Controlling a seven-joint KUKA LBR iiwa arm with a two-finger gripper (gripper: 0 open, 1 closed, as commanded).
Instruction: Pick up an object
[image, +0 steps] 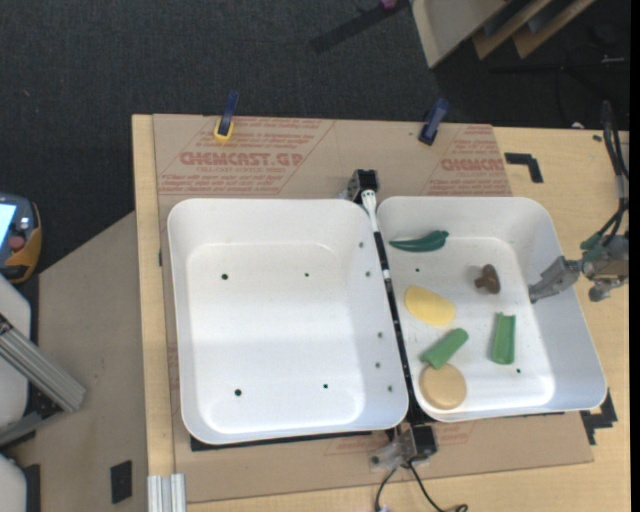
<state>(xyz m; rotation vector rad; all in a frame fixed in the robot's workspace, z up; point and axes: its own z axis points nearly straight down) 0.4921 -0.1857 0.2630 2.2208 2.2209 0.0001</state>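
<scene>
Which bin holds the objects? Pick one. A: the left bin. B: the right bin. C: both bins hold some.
B: the right bin holds the dark green pepper-like piece, brown lump, yellow piece, two green blocks and tan round piece; the left bin shows bare white floor.

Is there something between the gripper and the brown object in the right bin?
Nothing visible does. The gripper sits at the right bin's right rim, and only bare white floor lies between it and the small brown object. The green block lies nearer the camera, off that line.
</scene>
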